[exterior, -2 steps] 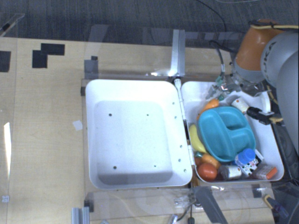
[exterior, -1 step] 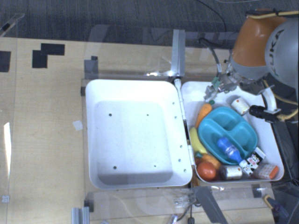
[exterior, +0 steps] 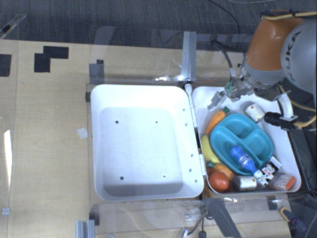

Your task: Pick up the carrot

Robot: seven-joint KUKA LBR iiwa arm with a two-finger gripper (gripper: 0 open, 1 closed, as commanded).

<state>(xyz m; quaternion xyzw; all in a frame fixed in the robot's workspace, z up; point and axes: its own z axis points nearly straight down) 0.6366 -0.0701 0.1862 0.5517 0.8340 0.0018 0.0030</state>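
1. On the wooden bench [exterior: 44, 148] sat two shallow white bins side by side: the left bin [exterior: 143, 143] lay bare and white, while the right bin [exterior: 292, 157] was crowded.
2. In the right bin, a blue divided tray [exterior: 245, 140] filled the middle, tilted, with a small blue bottle [exterior: 241, 156] lying in it.
3. Left of the tray lay the carrot [exterior: 215, 121], orange, pressed against the tray's upper-left rim; a yellow banana [exterior: 208, 151] lay just below it.
4. Below the tray sat a red tomato-like fruit [exterior: 219, 181], a metal can [exterior: 244, 183] and dice [exterior: 266, 171].
5. The gripper [exterior: 223, 96] hung above the carrot, near the bin's far edge, nothing between its fingers; whether they were spread or closed I cannot tell.
6. Beyond the bench lay dark grey carpet [exterior: 124, 6].
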